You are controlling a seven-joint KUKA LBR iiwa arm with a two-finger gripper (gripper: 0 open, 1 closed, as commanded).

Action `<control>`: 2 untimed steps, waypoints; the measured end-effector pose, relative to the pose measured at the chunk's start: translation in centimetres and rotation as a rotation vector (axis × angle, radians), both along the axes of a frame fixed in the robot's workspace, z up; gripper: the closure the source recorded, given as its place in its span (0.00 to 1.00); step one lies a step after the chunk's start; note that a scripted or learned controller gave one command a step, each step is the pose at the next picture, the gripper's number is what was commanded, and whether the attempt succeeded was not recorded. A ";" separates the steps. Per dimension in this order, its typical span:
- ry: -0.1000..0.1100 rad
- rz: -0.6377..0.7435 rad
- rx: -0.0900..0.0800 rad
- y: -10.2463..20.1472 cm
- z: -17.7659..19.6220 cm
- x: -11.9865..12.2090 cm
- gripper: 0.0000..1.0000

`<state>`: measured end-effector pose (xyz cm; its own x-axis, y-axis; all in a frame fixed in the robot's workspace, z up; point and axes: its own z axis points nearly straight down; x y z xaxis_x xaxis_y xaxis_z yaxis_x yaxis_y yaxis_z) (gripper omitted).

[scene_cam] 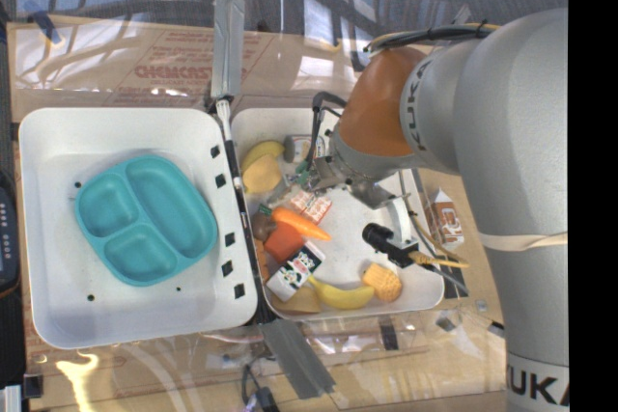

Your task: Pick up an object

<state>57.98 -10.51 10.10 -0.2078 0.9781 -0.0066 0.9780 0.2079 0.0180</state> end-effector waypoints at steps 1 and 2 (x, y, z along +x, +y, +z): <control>-0.004 -0.028 -0.001 -0.9 0.0 -4.2 0.00; -0.010 -0.009 -0.003 -1.1 0.1 -8.2 0.00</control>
